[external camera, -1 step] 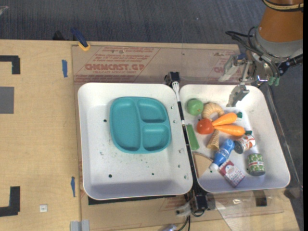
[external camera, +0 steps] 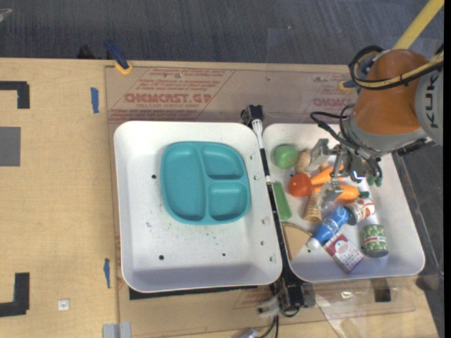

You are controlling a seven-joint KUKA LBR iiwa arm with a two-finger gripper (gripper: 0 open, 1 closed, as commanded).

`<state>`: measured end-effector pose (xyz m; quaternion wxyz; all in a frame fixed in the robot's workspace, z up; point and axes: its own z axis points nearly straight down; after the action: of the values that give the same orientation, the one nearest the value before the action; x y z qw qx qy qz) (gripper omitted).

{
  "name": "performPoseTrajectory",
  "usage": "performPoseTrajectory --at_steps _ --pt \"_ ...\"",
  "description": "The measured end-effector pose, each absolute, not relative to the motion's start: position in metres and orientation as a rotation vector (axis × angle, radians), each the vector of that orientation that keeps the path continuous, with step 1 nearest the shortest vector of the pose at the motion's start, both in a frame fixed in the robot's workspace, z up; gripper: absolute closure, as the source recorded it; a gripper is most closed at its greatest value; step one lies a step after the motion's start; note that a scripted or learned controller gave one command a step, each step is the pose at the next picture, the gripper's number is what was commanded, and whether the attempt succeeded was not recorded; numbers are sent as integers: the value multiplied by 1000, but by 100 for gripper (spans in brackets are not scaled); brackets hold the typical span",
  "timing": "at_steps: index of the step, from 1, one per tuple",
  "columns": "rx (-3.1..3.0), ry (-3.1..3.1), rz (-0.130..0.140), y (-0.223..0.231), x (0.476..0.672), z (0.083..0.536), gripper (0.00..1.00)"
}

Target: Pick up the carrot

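The carrot (external camera: 323, 176) is a short orange piece lying in the right bin (external camera: 409, 239), among a crowd of small items near its upper middle. A second orange bit (external camera: 346, 188) shows just to its lower right; I cannot tell whether it is the same carrot. My gripper (external camera: 347, 165) hangs low over this cluster, directly above and slightly right of the carrot, under the orange band of the arm (external camera: 391, 94). The wrist and cables hide how the gripper meets the carrot.
Around the carrot lie a red-orange ball (external camera: 299, 184), a green ball (external camera: 285, 155), a green strip (external camera: 282, 201), a blue bottle (external camera: 330, 225), a green can (external camera: 374, 238) and a red-white packet (external camera: 345, 252). The left bin (external camera: 134, 252) holds a teal divided plate (external camera: 206, 182).
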<state>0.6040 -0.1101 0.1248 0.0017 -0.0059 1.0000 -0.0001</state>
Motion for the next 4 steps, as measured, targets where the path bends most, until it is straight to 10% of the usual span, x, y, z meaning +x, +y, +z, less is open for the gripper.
performPoseTrajectory --at_steps 1,2,3,4 --pt "203 3121 0 -145 586 90 0" --pt "198 3107 -3 -144 590 104 100" --pt "197 3109 -3 -144 590 103 0" --pt "195 3099 -5 -143 593 115 100"
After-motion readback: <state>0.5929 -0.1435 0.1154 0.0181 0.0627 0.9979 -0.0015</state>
